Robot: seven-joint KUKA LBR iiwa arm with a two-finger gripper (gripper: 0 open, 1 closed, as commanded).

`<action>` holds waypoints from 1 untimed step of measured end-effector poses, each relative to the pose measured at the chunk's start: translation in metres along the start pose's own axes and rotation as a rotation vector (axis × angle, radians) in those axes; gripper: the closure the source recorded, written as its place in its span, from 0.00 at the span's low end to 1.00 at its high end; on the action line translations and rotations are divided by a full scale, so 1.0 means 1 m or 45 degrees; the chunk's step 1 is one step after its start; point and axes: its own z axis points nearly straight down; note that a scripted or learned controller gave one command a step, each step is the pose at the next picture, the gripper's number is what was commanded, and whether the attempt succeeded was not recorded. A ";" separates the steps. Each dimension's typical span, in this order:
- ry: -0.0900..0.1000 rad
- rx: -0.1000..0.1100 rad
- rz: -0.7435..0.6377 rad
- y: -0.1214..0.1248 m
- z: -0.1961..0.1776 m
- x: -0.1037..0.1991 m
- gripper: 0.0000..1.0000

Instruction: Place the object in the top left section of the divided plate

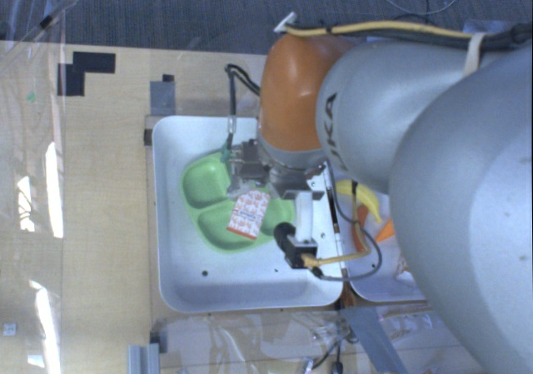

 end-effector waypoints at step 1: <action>0.000 -0.001 0.001 0.000 0.000 0.000 0.00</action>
